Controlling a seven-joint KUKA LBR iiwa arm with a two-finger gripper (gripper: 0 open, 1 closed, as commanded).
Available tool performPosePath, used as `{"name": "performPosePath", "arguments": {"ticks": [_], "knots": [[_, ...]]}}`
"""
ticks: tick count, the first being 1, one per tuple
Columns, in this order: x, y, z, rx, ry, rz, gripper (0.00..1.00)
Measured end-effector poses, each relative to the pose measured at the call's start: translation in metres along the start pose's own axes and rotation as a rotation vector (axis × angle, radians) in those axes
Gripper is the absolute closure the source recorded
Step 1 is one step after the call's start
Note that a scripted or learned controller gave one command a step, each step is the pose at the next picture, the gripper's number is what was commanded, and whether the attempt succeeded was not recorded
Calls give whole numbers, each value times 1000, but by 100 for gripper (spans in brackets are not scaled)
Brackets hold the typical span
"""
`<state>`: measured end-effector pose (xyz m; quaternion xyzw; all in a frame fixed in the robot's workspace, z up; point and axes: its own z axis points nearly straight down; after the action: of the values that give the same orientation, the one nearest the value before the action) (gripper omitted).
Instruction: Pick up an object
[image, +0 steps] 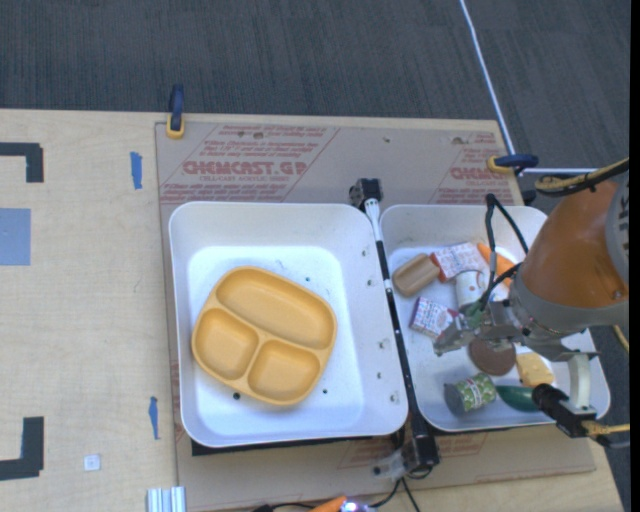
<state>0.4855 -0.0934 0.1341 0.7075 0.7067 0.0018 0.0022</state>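
The right bin (425, 405) holds a jumble of small items. Among them are a brown bread-shaped piece (415, 272), a red-and-white packet (458, 260), a white cylinder (467, 291) and a small patterned packet (430, 316). A green can (470, 393) lies near the front wall, with a dark green piece (517, 398) to its right. My gripper (472, 333) hangs low over the middle of this bin, just above a brown round object (492, 356) and right of the patterned packet. The orange wrist band (580, 250) hides the bin's right part.
The left bin (190, 240) carries a yellow three-compartment plate (263, 335). A yellow piece (536, 368) and a white curved piece (580, 378) lie at the right bin's front right. Black cables (500, 215) loop over that bin's back edge.
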Motion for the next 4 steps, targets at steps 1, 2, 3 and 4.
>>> {"name": "performPosePath", "arguments": {"ticks": [1, 2, 3, 4], "knots": [[0, -2, 47, -1, -1, 0, 0], [-1, 1, 35, -11, -4, 1, 100], [55, 3, -51, 3, 1, -3, 100], [55, 4, -61, -2, 0, -4, 100]]}}
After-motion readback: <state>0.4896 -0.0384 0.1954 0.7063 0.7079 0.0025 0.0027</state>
